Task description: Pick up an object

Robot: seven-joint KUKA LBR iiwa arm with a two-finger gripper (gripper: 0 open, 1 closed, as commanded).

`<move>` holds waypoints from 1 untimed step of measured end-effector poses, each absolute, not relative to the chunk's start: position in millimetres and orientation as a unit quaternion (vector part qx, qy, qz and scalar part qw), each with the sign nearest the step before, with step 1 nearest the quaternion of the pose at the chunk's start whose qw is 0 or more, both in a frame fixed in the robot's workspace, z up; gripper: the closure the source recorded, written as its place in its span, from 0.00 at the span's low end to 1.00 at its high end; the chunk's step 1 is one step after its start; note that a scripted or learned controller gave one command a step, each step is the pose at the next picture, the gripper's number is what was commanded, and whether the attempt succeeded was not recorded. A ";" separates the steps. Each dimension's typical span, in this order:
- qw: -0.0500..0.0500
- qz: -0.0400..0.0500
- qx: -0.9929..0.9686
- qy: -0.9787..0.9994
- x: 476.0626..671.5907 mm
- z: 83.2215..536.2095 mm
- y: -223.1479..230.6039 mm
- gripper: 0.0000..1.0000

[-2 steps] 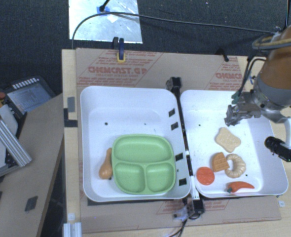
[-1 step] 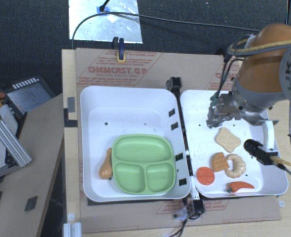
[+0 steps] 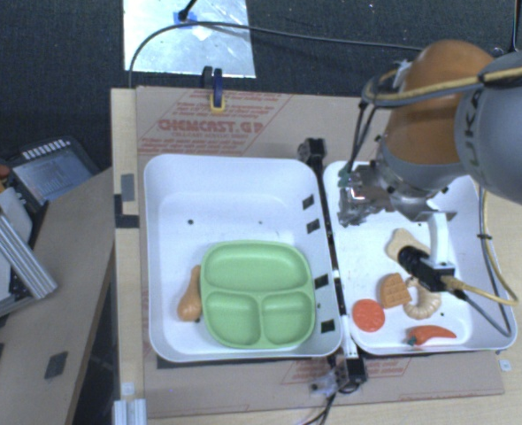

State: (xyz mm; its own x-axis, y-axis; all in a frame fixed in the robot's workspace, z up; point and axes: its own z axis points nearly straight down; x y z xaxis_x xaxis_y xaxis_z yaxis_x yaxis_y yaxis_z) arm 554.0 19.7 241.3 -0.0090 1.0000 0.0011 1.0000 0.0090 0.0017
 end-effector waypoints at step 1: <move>0.000 0.001 0.704 0.710 550.5 237.7 64.5 1.00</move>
